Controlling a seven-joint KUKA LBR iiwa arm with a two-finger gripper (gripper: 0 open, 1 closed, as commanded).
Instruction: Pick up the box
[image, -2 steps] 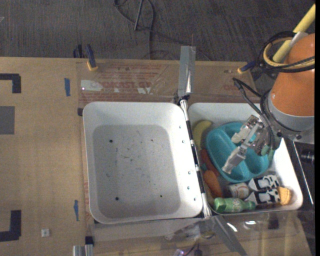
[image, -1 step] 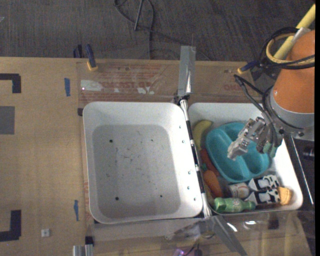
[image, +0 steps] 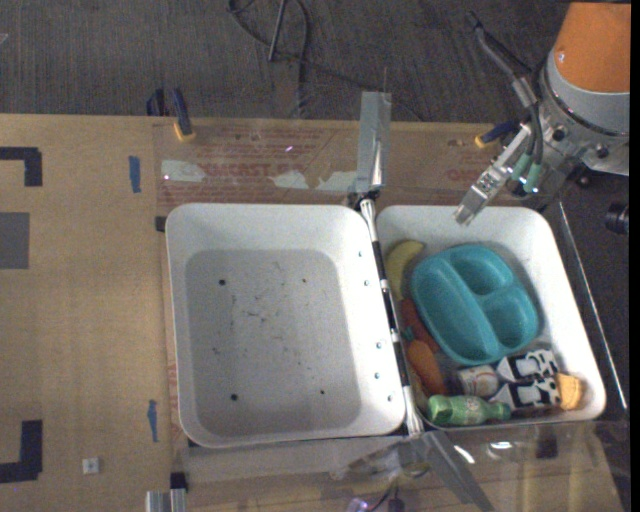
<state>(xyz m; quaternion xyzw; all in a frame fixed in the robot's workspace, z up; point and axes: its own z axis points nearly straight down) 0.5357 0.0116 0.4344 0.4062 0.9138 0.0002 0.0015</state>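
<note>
At upper right of the frame you see the gripper poised over the right bin's top rim. Inside that bin, a teal divided plate sits centrally; the black-and-white box lies at the lower right, beside a green bottle.

bins white | tray teal | box black-and-white patches | bottle green | carrot orange | banana yellow
</note>
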